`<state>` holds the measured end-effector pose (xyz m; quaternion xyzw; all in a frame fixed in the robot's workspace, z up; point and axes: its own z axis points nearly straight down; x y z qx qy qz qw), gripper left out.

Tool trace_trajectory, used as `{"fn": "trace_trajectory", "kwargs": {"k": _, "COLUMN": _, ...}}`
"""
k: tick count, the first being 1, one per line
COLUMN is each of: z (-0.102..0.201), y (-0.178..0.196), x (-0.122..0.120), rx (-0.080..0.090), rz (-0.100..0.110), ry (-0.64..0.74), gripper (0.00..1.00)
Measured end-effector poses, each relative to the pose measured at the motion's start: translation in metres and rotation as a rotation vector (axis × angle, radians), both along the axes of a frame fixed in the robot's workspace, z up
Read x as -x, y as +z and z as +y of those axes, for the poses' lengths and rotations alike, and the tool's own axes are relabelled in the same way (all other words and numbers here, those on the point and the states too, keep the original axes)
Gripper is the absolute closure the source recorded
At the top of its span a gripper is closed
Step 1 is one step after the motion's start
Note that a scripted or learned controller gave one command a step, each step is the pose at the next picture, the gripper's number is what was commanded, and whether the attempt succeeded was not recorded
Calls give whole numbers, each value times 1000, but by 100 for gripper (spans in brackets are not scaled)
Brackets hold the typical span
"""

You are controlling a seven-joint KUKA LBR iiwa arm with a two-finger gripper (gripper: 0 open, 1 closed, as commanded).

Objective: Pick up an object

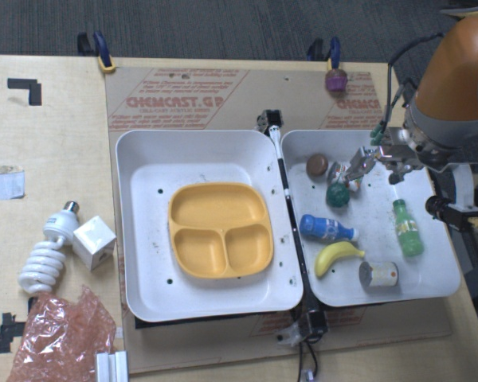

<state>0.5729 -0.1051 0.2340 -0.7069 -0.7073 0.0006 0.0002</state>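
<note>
Teal round rubbery object [338,195] sits just under gripper [355,171]; jaw state can't tell; nothing lifted yet, pick still to do.

Single fixed cam above bench, angled down, both bins [143,213] in frame.

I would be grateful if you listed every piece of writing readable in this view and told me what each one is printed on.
"CHEMCAST G P": red print, repeated, on the brown protective sheet under the two bins; the smaller red lines beneath it are too blurred to read.
Label on the blue bottle: too small to read.
Label on the green bottle: too small to read.
</note>
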Motion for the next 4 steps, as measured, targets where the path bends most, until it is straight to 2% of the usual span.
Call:
{"fn": "trace_trajectory", "kwargs": {"k": 1, "z": 3, "y": -134, "x": -5, "rx": 0, "rz": -1, "ry": -2, "gripper": 0}}
{"fn": "trace_trajectory", "kwargs": {"k": 2, "z": 2, "y": -124, "x": -5, "rx": 1, "rz": -3, "ry": -4, "gripper": 100}}
{"fn": "trace_trajectory", "kwargs": {"k": 3, "z": 2, "y": -124, "x": -5, "rx": 1, "rz": -3, "ry": -4, "gripper": 0}}
{"fn": "trace_trajectory", "kwargs": {"k": 4, "z": 5, "y": -142, "x": 53, "rx": 0, "rz": -1, "ry": -3, "gripper": 0}}
